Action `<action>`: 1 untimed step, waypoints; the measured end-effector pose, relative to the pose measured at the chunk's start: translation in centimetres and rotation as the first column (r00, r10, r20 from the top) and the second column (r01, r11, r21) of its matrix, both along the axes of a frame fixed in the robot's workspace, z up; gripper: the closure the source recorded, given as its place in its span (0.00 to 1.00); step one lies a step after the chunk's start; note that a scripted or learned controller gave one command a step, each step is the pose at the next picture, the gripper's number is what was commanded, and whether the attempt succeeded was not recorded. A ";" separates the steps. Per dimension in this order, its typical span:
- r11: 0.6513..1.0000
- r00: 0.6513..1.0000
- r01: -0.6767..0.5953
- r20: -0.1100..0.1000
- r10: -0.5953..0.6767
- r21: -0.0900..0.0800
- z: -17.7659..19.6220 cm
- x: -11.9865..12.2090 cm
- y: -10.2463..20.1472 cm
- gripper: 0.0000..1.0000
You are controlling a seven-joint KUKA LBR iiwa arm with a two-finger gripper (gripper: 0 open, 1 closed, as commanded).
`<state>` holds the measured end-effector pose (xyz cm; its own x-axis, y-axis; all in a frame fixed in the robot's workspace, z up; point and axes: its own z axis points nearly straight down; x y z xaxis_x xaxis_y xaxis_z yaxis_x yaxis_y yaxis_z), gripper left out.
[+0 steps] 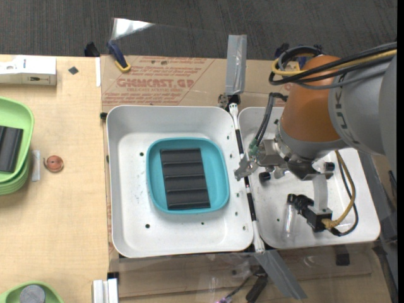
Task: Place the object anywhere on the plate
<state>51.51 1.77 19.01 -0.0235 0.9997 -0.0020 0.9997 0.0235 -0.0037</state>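
One fixed camera above the bench, slanted downward, two white bins [120,188] mid-distance, arm [353,100] entering right

Off-task: green tray [16,115] at left edge, white box [26,70] upper left, small copper disc [54,163] on wooden bench [63,232], brown cardboard [158,81] top centre.

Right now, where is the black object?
The black object lies on the teal plate in the middle of the left bin, left of the arm, which is over the right bin.
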 end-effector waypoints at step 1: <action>0.999 0.999 0.036 0.000 -0.036 -0.001 5.4 1.6 2.1 0.00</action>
<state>53.16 3.83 24.37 0.0125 0.9999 -0.0026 0.9999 -0.0125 -0.0035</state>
